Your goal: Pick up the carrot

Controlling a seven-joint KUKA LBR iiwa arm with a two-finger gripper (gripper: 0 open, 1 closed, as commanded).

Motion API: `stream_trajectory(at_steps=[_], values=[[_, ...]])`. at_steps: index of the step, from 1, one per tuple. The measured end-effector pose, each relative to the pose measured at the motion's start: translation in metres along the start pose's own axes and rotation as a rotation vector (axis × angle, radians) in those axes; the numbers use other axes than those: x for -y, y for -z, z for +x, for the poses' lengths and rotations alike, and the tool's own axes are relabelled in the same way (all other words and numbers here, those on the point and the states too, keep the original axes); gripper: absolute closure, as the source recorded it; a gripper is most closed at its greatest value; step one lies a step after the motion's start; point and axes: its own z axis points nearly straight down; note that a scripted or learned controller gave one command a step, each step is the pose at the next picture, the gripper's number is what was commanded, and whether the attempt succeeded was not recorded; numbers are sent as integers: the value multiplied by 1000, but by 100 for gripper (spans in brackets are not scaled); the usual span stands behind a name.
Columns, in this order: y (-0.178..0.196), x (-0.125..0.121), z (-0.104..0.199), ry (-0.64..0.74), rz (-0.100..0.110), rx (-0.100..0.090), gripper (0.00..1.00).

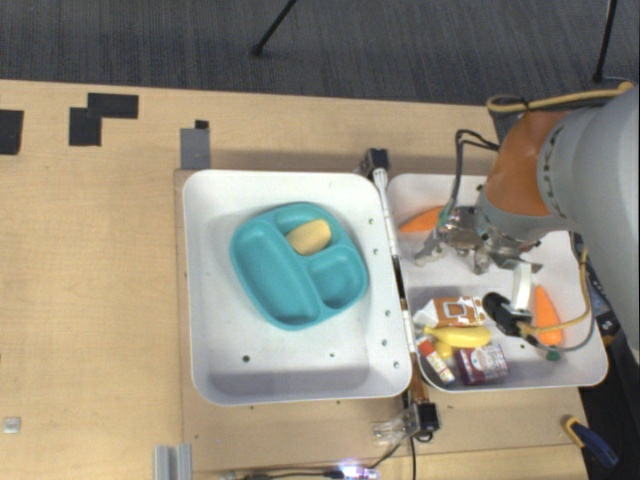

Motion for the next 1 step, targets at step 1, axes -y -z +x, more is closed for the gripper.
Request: stream_trajectory(at_steps=[1], values=[[-4, -73, -23, -54, 45, -4, 0]])
